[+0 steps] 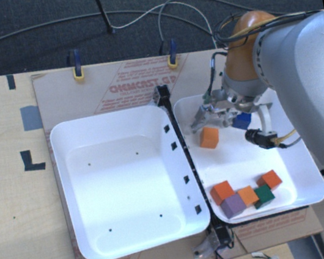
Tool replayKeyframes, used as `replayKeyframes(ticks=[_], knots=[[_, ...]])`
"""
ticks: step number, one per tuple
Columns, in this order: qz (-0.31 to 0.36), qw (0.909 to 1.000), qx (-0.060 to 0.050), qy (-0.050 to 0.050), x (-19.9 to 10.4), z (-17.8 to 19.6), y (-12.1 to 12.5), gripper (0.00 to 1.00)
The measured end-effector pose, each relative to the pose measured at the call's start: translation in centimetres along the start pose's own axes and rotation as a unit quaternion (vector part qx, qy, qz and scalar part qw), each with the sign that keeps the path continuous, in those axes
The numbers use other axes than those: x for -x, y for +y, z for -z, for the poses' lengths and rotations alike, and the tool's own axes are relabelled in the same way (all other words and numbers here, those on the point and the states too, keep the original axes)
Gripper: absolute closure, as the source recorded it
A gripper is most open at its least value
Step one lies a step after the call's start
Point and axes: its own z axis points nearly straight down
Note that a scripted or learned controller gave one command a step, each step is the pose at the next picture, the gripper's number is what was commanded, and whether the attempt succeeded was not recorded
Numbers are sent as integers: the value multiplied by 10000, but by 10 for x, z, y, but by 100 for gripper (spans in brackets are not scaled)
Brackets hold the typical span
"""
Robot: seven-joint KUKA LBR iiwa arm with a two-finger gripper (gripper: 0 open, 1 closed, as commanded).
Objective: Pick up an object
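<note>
The grey KUKA arm's two-finger gripper [205, 119] hangs over the far end of the right-hand shallow white plastic bin [301, 160], whether clenched or released cannot be told. Just beside its tip sits a light orange cube [209, 138], with a blue block [242, 120] partly hidden under the wrist. At the bin's near end cluster an orange-red cube [222, 191], a purple cube [232, 205], an orange cube [247, 195], a green cube [263, 194] and another orange-red cube [271, 179]. The left-hand white bin [122, 185] adjoins it.

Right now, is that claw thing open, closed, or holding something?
Gripper: cannot be told. It hangs over the right bin, just above an orange block.
</note>
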Motion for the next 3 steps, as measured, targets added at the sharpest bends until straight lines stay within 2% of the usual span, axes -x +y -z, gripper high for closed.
replayKeyframes(ticks=[1,2,3], knots=[[-17,10000,2,-2,-16,-10,-37,0],[-18,10000,14,-5,-15,1,-36,100],[21,10000,54,7,-105,95,-45,100]])
